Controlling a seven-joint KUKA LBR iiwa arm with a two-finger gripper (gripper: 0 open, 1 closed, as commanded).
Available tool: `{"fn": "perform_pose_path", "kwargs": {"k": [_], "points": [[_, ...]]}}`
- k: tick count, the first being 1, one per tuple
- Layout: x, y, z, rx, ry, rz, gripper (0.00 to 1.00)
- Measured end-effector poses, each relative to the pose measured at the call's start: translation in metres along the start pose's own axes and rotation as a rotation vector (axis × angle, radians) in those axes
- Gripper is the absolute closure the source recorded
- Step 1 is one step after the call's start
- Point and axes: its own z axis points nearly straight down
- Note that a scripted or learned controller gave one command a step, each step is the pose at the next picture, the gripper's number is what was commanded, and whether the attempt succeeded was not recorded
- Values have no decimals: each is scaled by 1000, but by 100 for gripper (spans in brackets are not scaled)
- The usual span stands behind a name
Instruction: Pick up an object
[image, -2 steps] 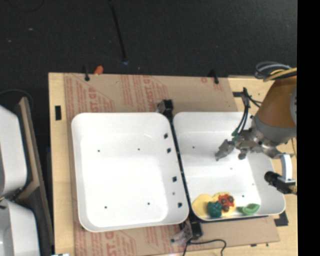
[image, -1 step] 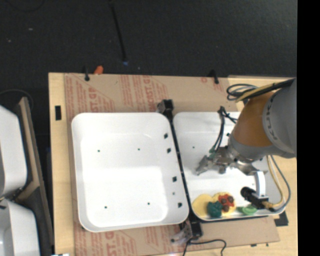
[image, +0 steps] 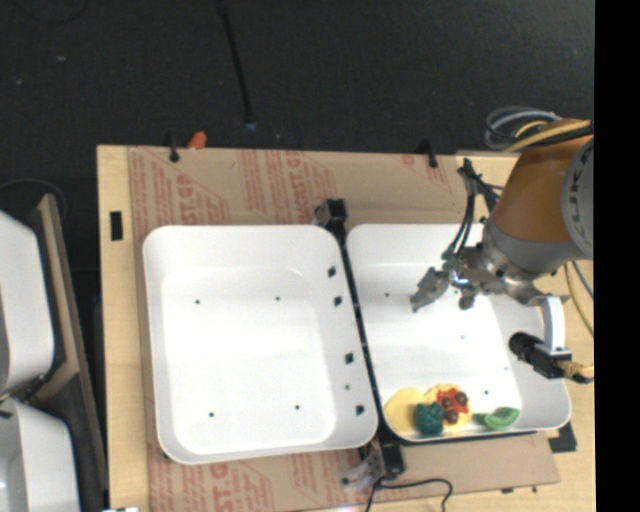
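- While the gripper hangs over the right bin, whether its fingers are released or clenched cannot be told.
- Small toys cluster at that bin's near edge: a yellow piece, a teal lump, a red bit, a green bit.

Arm enters from the right edge, orange band and grey wrist housing at upper right, wrist pitched down and to the left. Pincer sits at the end of the wrist, pointing left and slightly down, with dark cabling running up along the wrist above it. Nothing visible between its tips; too small and blurred to read more.
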Motion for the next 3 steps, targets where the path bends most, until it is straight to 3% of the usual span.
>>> {"fn": "perform_pose_path", "kwargs": {"k": [1,2,3], "points": [[-53,-53,50,14,0,8,0],[-68,-70,4,7,0,3,0],[-33,-69,11,9,1,-1,0]]}}
